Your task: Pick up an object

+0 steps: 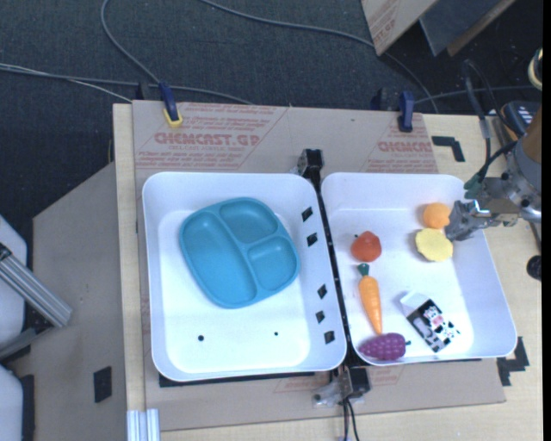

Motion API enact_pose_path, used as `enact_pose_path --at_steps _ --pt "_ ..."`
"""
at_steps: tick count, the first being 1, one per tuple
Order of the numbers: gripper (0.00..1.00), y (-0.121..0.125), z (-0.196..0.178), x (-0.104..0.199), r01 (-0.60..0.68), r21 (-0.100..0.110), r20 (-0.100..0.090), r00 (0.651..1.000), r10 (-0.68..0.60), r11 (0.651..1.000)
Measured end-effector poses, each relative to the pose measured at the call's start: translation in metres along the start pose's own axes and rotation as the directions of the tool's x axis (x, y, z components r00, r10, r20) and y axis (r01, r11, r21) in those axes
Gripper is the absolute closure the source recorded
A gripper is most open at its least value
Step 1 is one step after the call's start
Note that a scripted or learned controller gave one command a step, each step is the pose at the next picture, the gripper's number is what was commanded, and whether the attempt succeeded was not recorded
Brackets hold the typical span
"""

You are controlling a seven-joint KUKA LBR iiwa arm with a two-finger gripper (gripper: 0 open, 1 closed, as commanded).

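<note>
Jaws' state impossible to tell; gripper (459, 221) at right bin's (494, 284) far right edge. Touching or just beside: orange ball (436, 214), yellow lemon (435, 245). Farther left: tomato (366, 246), carrot (370, 298), purple grapes (383, 346).

dark grey carpet floor (77, 121) around the bench, black cables (112, 43) running across it at top left. bench top is a tan board (215, 129) with red printed lettering, held at the back edge by a yellow-handled clamp (170, 107) on the left and a blue one (405, 110) on the right. cardboard box (396, 19) at top, partly cut off. a silver metal rail (33, 288) slants in at the left edge. black tape marks (102, 383) on the board corners. light is even, soft shadows.
</note>
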State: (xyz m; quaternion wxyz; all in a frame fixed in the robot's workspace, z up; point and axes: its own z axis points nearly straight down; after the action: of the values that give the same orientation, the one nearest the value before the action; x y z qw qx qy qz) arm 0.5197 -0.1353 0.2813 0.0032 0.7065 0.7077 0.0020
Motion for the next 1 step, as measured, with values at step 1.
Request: enact_pose_path --at_steps 1 --pt "1.00 0.0160 0.0162 0.0438 0.004 0.009 -0.004 1.000 -0.004 1.000"
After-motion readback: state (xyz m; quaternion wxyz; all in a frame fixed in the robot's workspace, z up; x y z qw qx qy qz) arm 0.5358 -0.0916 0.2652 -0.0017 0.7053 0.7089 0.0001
